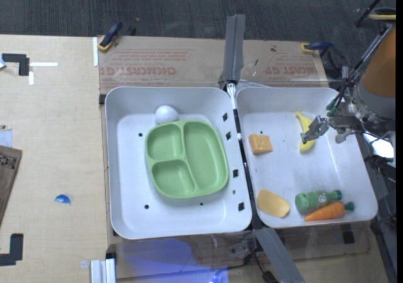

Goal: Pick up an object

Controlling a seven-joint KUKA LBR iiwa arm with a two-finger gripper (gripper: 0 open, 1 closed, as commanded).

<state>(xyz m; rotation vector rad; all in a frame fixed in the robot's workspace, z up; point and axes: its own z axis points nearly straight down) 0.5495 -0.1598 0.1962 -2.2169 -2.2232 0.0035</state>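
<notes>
Gripper (319,128) sits low over the right bin (352,178), touching the yellow banana-like piece (305,133) near the far wall, likely lining up a pick; finger spacing and any hold cannot be told.

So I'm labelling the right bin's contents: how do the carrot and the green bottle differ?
The carrot is orange and tapers to a green tip on the right; the green bottle is green, blunt-ended and carries a pale label. The bottle looks thicker and shorter, the carrot slimmer and longer. The bottle lies farther from the bin's near wall, the carrot closer to it. Both lie on their sides, roughly parallel and close together, in the near right corner of the right bin.
</notes>
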